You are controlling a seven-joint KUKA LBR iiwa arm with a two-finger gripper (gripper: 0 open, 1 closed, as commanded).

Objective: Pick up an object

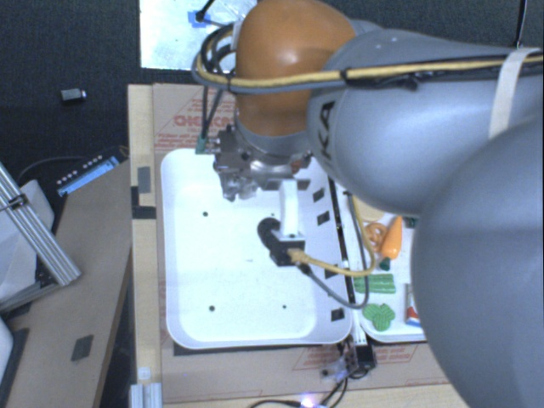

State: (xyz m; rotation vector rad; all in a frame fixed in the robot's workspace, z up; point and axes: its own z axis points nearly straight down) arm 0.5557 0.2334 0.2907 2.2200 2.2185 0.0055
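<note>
Over the left bin [183, 228] your gripper [236, 179] hung, grip state untellable. The orange piece [391, 238] lay in the right bin [399, 336]; you needed to cross over before descending.

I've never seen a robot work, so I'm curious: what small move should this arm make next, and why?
Probably a short shift toward the right shallow white bin. The grey arm with the orange band hangs over the left shallow white bin, while the orange carrot-shaped toy and the green leafy piece lie in the right one.
</note>
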